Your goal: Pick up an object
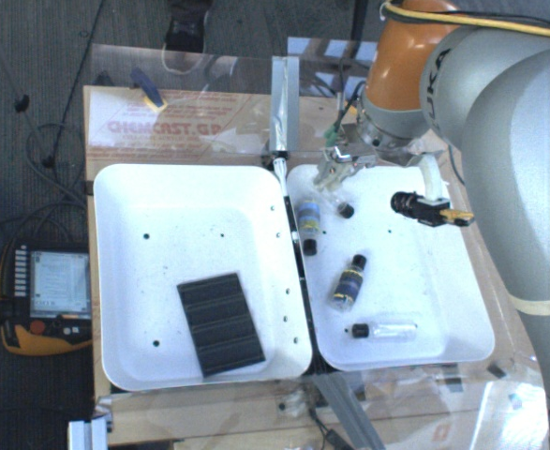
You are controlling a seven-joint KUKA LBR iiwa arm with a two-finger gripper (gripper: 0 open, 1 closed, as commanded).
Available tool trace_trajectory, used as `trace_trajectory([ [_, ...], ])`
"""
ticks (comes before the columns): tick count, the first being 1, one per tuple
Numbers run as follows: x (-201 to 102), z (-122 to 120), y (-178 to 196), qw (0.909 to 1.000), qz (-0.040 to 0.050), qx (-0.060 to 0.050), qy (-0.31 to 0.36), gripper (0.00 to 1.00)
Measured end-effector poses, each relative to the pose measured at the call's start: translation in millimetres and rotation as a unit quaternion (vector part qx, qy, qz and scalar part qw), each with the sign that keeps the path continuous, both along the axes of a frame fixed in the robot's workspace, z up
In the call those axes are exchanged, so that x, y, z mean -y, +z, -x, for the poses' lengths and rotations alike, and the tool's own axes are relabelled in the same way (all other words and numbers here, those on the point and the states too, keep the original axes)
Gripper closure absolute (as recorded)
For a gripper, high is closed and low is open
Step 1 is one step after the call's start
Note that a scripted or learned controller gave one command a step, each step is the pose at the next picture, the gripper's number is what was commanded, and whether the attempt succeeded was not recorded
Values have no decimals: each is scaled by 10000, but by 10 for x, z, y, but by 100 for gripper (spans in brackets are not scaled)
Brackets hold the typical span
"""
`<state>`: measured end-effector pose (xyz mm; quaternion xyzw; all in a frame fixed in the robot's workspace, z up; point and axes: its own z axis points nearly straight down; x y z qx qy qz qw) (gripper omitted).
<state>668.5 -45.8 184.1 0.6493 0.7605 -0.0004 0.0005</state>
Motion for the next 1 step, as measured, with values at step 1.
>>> trace_trajectory([
  [1, -197, 1, 604, 10000, -2, -2, 99, 100],
])
